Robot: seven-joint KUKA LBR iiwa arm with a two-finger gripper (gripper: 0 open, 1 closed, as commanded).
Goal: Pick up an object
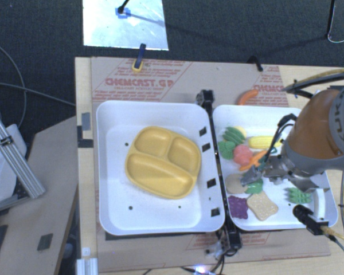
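The end effector (257, 179) is positioned low inside the right bin (324, 211), over the middle of the cluster of toy food items. Its dark fingers are lost against the clutter beneath them; whether they are open or closed cannot be determined, and no item can be confirmed between them.

Items adjacent to the end effector:
- An orange carrot-like piece (253, 160) lies just above-left of it, long axis running diagonally from lower left to upper right, apparently touching or nearly touching the fingers.
- A red round piece (242, 153) lies beside the carrot, further to the left.
- A tan bread slice (262, 206) lies just below the end effector.
- A purple grape cluster (238, 207) lies to the lower left, near the bin's left wall.

Further out: a green leafy piece (234, 134) and a yellow corn cob (260, 142) occupy the upper part of the bin; a small green piece (300, 196) lies to the right, below the arm body.

The critical relation: the nearest candidates are the carrot and the bread slice, on opposite sides of the end effector. A grasp on the carrot would likely require closing the fingers across its diagonal axis.

The left bin (112, 153) holds a yellow divided tray (162, 161), well apart from the end effector. Both bins rest on the counter (172, 79).
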